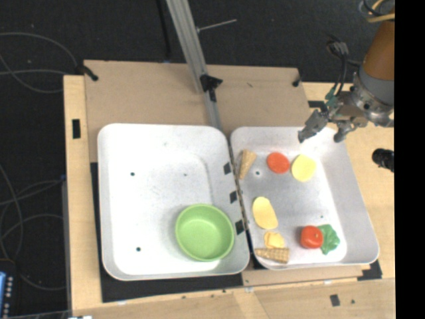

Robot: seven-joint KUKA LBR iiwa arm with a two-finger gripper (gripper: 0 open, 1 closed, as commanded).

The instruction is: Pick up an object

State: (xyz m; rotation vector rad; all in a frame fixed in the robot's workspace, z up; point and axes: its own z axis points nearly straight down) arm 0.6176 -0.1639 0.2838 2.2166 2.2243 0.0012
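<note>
Over the far right corner of the right bin [352, 198] the gripper [325, 130] hangs with its two dark fingers spread apart and nothing between them, the orange-banded arm [380, 58] reaching in behind it. From that one overhead camera, the nearest thing to it is a pale yellow disc [303, 168], which lies just below the fingers toward the bin's middle, with a round red-orange piece [278, 163] touching or almost touching its left side. I'd judge the disc the likeliest pick: it sits almost straight under the spread fingers, so the move looks like a short drop, though being round it offers no long axis to line up with. Farther from the gripper, along the bin's left wall, lie a ribbed tan cone [246, 163], a smooth yellow oval [265, 212] with its length running up and down the bin, and a waffle-patterned wedge [274, 252]. A glossy red tomato with green leaves [317, 237] sits toward the near right corner. A smooth green bowl [204, 232] rests in the left bin [133, 158].
</note>
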